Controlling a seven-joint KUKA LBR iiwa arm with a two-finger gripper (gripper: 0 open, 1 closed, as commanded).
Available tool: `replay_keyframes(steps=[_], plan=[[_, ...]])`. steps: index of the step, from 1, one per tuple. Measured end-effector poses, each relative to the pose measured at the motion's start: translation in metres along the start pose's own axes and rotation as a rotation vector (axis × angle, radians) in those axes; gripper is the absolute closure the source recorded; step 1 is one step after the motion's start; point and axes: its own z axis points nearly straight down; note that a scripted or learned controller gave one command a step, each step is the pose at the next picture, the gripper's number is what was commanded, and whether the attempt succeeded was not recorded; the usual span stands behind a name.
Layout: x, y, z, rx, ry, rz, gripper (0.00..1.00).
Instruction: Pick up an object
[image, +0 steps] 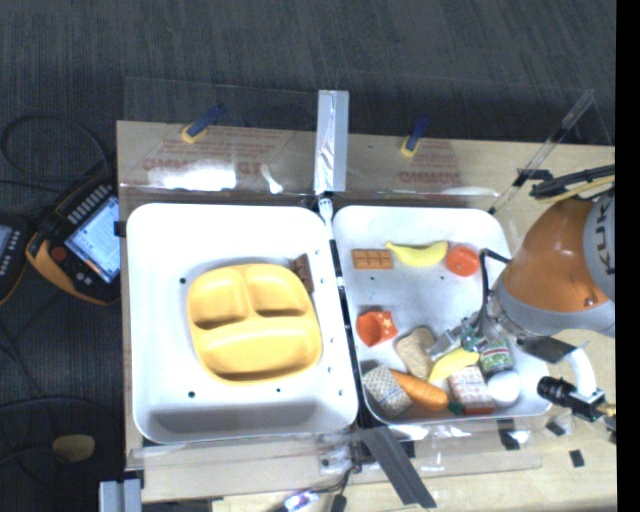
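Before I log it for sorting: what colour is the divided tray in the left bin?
Yellow tray, seen in the camera view.

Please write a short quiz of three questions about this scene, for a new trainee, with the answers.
1. True or false: the yellow tray lies in the left bin.
2. Which lies nearest the banana? A) carrot B) orange waffle C) tray
3. Fill in: the gripper is over the ____ bin.

Key: 1 true; 2 B; 3 right.
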Motion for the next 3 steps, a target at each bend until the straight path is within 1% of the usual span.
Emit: replay_keyframes(steps=[1,2,3], plan=[[0.011,0.002,0.011,0.002,-0.006,0.098,1.0],[0.035,0.011,0.011,0.004,-0.006,0.392,1.0],[0.036,0.011,0.013,0.007,-0.003,0.391,0.0]])
